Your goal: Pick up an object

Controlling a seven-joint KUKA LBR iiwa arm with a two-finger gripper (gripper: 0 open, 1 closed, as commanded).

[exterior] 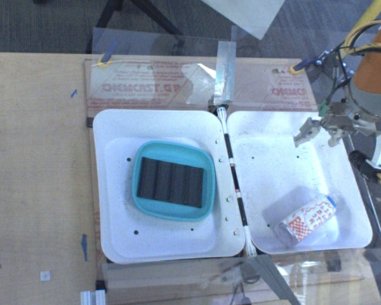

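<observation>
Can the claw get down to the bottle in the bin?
Probably yes. The claw hangs open over the right bin, and the bottle lies alone, nothing covering it.

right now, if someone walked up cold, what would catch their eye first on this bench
The teal tray with a dark ribbed insert stands out most, lying in the middle of the left bin. Next comes the clear bottle with a red-patterned label, lying on its side near the front of the right bin. The gripper hovers over that bin's far right corner, fingers apart, holding nothing.
</observation>
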